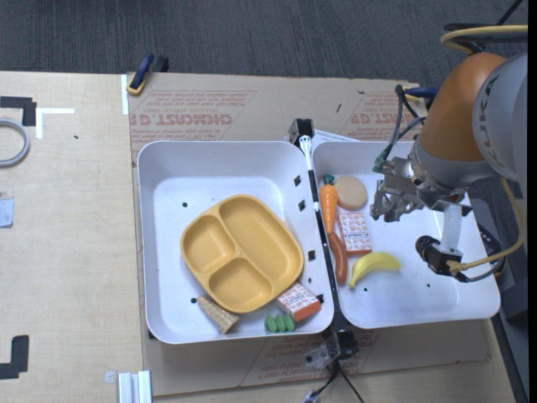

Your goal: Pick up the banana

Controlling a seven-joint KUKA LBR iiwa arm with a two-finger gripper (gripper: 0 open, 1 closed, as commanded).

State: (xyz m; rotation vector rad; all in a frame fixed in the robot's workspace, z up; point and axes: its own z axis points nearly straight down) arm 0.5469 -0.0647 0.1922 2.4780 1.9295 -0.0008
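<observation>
Banana lies in the right bin, near its left wall, long axis running left-right with a slight upward slant. The claw hovers just farther back, above it; whether its grip is spread, I can't tell.

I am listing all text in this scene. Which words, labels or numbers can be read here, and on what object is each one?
Red print on the cardboard sheet under the bins: upside down and blurred, not readable with certainty.
Red and white packet in the right bin: print too small to read.
Orange box in the left bin: print too small to read.
</observation>
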